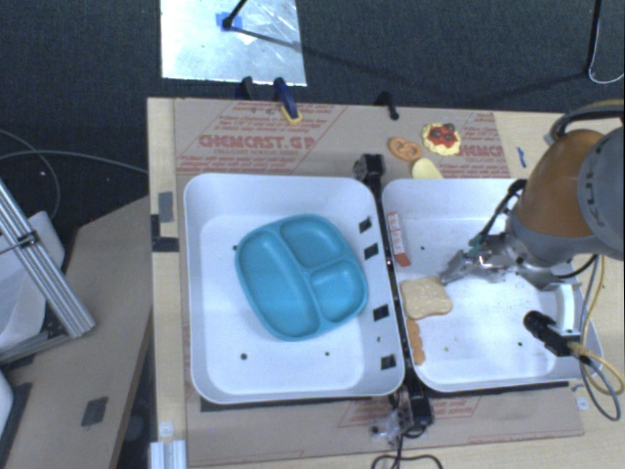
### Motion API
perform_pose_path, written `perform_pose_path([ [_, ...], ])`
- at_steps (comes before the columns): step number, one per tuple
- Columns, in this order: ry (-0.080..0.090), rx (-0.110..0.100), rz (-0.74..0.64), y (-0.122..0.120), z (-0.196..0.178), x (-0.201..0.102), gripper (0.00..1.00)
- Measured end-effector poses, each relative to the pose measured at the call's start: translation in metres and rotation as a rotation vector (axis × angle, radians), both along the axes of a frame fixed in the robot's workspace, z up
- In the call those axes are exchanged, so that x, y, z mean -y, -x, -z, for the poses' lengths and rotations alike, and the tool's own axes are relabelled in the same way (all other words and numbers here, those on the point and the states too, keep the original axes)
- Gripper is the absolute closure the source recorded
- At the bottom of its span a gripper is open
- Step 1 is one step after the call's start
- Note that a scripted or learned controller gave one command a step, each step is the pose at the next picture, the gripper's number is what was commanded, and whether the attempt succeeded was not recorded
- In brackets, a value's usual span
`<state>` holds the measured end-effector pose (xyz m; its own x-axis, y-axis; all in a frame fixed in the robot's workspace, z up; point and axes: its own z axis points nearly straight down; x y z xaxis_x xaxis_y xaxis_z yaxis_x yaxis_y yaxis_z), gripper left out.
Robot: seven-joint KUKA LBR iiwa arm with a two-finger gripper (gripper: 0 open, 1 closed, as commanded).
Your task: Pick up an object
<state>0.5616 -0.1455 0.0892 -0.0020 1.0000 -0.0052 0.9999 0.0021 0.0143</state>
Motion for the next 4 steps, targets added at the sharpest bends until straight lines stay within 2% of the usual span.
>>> perform_pose_path([
  [1, 0.003, 0.004, 0.002, -0.003, -0.011, 0.004, 1.0],
  [2, 0.0, -0.004, -0.002, 0.0, 0.002, -0.041, 1.0],
  [3, 0.0, -0.001, -0.001, 0.008, 0.001, -0.056, 1.0],
  [4, -0.008, -0.008, -0.01, 0.039, -0.1, -0.151, 1.0],
])
